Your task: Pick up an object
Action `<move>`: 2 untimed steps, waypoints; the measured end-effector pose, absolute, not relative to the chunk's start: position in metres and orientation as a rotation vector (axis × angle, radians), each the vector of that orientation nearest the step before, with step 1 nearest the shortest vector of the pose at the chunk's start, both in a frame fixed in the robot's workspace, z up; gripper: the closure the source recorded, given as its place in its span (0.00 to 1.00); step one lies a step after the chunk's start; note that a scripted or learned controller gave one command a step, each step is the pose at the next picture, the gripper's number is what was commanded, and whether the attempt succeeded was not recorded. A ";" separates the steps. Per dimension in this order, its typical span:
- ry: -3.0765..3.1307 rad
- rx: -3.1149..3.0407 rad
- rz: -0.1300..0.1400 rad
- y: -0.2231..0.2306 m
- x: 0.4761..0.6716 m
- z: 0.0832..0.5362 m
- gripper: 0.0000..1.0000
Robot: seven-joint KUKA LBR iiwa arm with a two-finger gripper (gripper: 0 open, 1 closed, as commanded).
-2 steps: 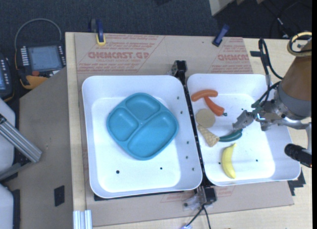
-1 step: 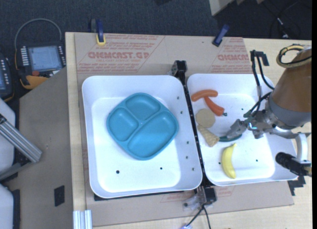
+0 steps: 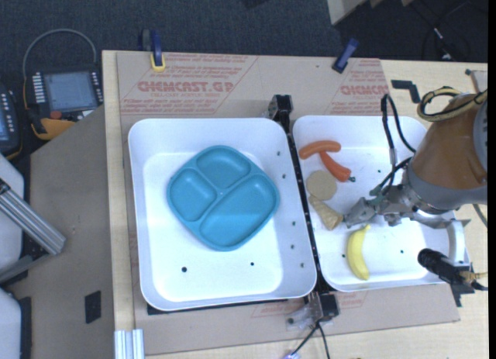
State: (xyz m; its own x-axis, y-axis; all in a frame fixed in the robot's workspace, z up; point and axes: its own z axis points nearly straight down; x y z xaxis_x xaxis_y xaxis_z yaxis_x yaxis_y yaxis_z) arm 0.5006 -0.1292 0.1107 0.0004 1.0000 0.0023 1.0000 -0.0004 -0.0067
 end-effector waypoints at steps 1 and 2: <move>-2.218 -2.220 0.002 -0.129 0.500 0.084 0.00; -2.221 -2.223 -0.002 -0.129 0.501 0.095 1.00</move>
